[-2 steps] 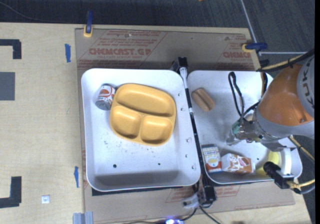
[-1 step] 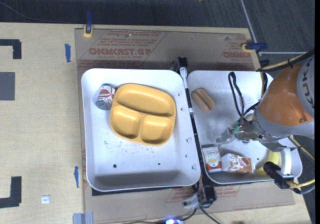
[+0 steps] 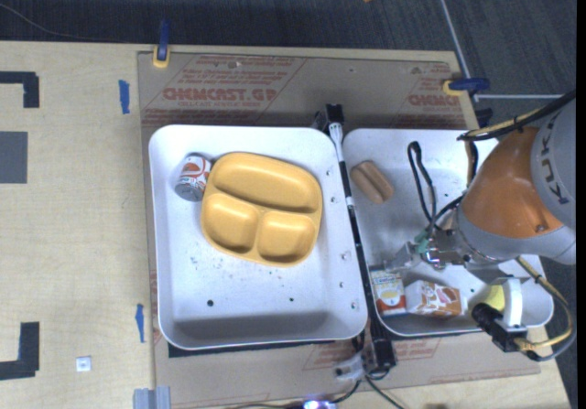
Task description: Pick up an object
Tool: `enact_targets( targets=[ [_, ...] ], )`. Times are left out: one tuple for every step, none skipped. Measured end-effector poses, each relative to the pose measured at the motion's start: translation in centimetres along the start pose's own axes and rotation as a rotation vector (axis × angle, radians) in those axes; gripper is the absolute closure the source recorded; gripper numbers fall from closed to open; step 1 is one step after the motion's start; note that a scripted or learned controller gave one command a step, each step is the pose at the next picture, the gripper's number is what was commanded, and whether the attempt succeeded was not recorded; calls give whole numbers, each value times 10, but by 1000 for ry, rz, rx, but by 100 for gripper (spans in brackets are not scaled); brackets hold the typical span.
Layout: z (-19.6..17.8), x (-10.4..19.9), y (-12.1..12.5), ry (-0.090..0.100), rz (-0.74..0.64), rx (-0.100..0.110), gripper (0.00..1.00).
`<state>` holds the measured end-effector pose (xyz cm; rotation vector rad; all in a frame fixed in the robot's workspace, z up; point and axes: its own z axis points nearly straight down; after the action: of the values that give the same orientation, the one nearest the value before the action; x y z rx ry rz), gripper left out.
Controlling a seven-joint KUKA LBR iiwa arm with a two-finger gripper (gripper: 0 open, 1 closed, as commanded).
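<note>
Dark grey carpet beyond the far edge, two small scraps lying on it. Pale wooden desk (image 3: 73,242) with a brown board clamped on top; the two white bins sit on the board, side by side.

Left bin (image 3: 183,306): a yellow divided tray (image 3: 261,206) upside-up, three compartments, lying toward the far half. A small crushed can (image 3: 192,177) touches the tray's far-left corner.

Right bin (image 3: 394,146): a tan, sausage-shaped block (image 3: 371,181) near the far-left corner, long axis running far-to-near at a slight slant. Along the near wall, a flat printed packet (image 3: 417,297), red, white and yellow, long axis running left-right. A yellow-and-white object (image 3: 499,302) lies at the near-right corner, partly behind cabling.

Arm enters from the right, orange band (image 3: 508,192) over the right bin. The hand (image 3: 428,252) hangs low at the bin's middle, just above and slightly beyond the packet. Whether it is wide or narrow I cannot tell; wrist and cables hide it. Nothing seen held.

Judgement: the packet is the nearest candidate, lying just toward the near side of the hand, with the tan block well apart to the far left. A grasp on the packet would want to close across its short, far-to-near width. Being flat against the bin floor and close to the wall, it may slip.
</note>
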<state>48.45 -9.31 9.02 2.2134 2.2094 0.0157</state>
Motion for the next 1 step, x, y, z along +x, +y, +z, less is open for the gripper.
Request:
enact_targets(
  targets=[
    [0,-1,0,2,-1,0,0]
  ],
)
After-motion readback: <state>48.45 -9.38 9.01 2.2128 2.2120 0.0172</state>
